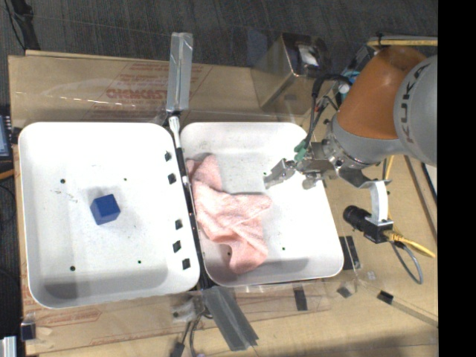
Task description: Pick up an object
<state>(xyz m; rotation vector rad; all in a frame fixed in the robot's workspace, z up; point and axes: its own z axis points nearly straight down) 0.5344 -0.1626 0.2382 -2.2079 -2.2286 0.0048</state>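
Currently my feed has the claw (277, 174) over the right bin (301, 233), in its upper half, pointing toward the middle of that bin from the right. From this slanted overhead view I cannot tell whether the claw is spread or pressed together; its tip reads as one bright metal shape against the white floor. I also cannot tell whether it touches the floor or hangs just above it.

The grey arm (375, 136) with its orange band (379, 88) comes in over the right rim of that bin.

A crumpled pink cloth (230, 216) lies in the same bin, bunched along the left wall and spreading toward the centre, with one fold running down toward the near edge. The claw sits near the cloth's upper right edge but apart from it, with bare white floor between them.

A small blue cube (105, 208) rests on its own in the left bin (59, 236), a little left of that bin's centre and well apart from the claw.

Both bins sit side by side with their inner walls touching, and a row of small black clips (178, 225) runs along that shared edge. A grey metal bar (179, 73) stands behind the seam. Flat brown cardboard (89, 80) lies under the bins, and the pale wood of the desk (405, 281) shows to the right.
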